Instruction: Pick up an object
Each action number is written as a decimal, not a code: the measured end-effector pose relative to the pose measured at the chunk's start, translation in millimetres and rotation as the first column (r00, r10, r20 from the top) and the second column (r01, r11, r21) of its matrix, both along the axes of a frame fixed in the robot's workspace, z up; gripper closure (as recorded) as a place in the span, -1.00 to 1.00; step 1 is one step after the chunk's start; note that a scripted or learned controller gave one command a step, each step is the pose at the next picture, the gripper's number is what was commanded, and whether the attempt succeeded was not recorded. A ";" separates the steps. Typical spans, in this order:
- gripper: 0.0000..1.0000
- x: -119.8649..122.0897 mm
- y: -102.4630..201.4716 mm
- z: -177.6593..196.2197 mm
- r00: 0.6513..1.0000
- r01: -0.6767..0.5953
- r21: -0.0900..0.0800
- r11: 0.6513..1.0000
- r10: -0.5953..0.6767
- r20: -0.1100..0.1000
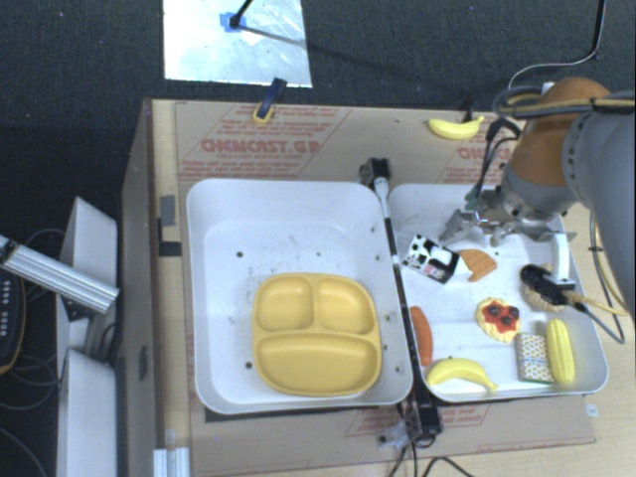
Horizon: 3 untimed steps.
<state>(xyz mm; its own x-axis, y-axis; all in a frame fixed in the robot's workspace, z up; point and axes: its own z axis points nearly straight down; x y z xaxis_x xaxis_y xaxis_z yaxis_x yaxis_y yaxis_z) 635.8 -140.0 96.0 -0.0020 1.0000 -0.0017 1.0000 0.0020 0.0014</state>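
Note:
My gripper (477, 233) hangs over the back of the right bin (596, 371), open with nothing between its fingers. Just in front of it lie a black-and-white toy (430, 258) and an orange wedge (479, 262), both apart from the fingers. Further forward are a small pizza toy (498, 317), an orange carrot (422, 334) along the left wall, a yellow banana (460, 373), a patterned box (533, 357) and a corn cob (561, 351).
The left bin (224, 217) holds a yellow divided plate (317, 332). Behind the right bin, a second banana (455, 126) lies on the bench. The grey arm (596, 157) comes in from the right over the right bin's back corner.

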 end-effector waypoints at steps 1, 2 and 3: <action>-1.00 -26.1 4.2 -11.8 1.000 0.001 0.001 1.000 -0.001 0.000; -1.00 -31.1 -7.6 -11.6 1.000 0.001 0.001 1.000 -0.001 -0.001; -1.00 -28.0 -23.2 -11.0 1.000 0.001 0.000 1.000 -0.001 0.002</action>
